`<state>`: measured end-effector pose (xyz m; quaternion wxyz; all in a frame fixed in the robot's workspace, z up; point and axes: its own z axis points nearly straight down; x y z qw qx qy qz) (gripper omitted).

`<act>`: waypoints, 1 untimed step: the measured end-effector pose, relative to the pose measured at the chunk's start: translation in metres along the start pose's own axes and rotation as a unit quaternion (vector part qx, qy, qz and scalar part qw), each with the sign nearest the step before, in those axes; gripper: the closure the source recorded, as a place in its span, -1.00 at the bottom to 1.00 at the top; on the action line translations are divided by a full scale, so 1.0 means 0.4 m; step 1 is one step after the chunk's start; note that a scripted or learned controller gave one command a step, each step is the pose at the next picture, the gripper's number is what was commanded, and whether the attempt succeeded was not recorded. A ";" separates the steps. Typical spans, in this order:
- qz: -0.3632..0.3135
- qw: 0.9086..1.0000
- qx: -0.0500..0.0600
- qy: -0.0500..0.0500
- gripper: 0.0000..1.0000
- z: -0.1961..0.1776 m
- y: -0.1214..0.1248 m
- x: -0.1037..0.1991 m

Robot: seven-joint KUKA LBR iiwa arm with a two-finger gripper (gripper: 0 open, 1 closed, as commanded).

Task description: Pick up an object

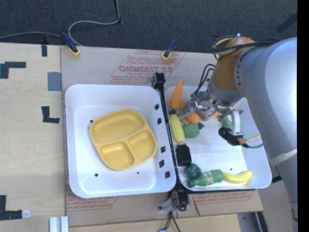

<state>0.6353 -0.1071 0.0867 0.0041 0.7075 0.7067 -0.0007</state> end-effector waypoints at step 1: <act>-0.001 1.000 0.008 0.002 1.00 -0.021 -0.008 0.002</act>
